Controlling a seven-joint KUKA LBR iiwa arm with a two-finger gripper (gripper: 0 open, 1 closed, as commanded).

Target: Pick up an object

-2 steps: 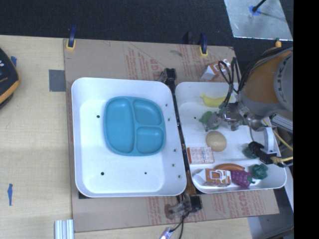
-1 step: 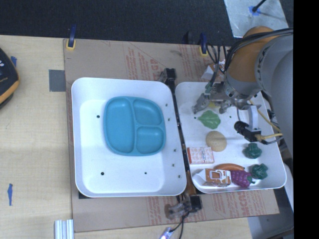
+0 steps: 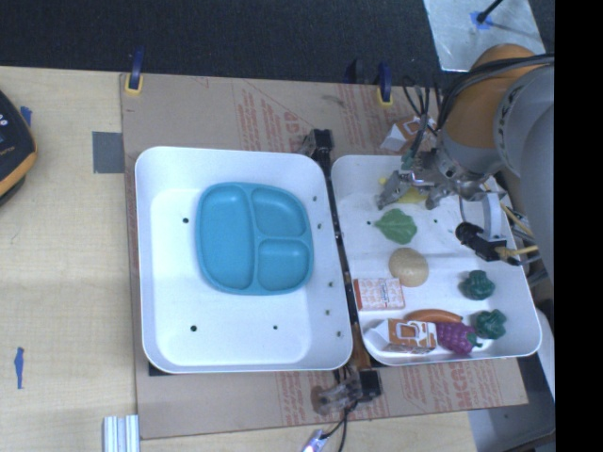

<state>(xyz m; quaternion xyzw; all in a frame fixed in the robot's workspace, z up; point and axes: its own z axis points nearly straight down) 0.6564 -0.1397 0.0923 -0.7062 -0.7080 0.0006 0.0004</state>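
My gripper (image 3: 413, 194) hangs low over the far end of the right bin (image 3: 524, 290), its grey fingers spread open. A small yellow object (image 3: 408, 185) peeks out between and under them; nothing is visibly clamped. Just in front of the gripper lies a green leafy piece (image 3: 396, 224), then a beige round item (image 3: 409, 266). Nearer the front are a red-and-white packet (image 3: 380, 294), an orange sausage (image 3: 429, 316), an orange-and-white carton (image 3: 412, 335), purple grapes (image 3: 455, 339) and two dark green broccoli pieces (image 3: 478, 284) (image 3: 489, 323).
The left bin (image 3: 170, 337) holds a blue divided plate (image 3: 254, 237). The arm's grey and orange body (image 3: 499, 111) covers the right bin's far right corner, with a black part (image 3: 476, 241) hanging over the bin's right side. Clamps hold the cardboard base (image 3: 236, 111).
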